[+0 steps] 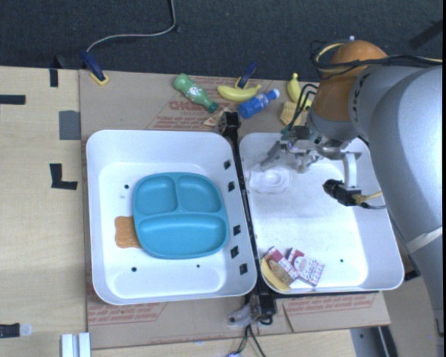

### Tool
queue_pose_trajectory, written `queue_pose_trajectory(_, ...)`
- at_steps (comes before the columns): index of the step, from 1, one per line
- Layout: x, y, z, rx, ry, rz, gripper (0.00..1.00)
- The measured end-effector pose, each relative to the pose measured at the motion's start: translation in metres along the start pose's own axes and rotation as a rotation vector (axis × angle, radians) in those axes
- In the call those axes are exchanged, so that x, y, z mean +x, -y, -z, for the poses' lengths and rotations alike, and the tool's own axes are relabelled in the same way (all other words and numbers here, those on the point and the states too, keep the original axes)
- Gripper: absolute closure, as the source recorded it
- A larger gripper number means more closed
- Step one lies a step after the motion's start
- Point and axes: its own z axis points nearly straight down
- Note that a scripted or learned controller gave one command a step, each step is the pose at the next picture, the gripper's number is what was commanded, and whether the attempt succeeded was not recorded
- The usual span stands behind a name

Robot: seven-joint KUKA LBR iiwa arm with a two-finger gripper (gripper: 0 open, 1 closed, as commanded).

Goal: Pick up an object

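Observation:
My gripper (286, 161) hangs over the back left part of the right bin (357, 236). It is open, its metal fingers (270, 156) spread with nothing between them. Just below and to the left of it lies a small clear plastic cup (270, 180) on the bin floor. A red and white packet (299, 266) and a yellow round piece (273, 273) rest at the bin's front left corner. In the left bin (108, 162), a blue divided plate (181, 216) lies flat over a tan slice (123, 232).
Behind the bins, on the cardboard, lie a green bottle (194, 92), a banana (238, 92), a blue bottle (257, 103) and a small yellow item (293, 88). The grey arm (401, 140) covers the right bin's back right. A black divider (238, 199) separates the bins.

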Motion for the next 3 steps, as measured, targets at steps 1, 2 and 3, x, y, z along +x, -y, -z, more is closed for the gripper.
queue_pose_trajectory(1,0.017,-0.001,-0.003,-0.002,0.001,0.0,0.0)
queue_pose_trajectory(2,0.001,0.003,-0.003,-0.004,0.001,0.001,0.0)
queue_pose_trajectory(3,0.026,-0.001,-0.003,-0.003,0.0,0.001,0.0)
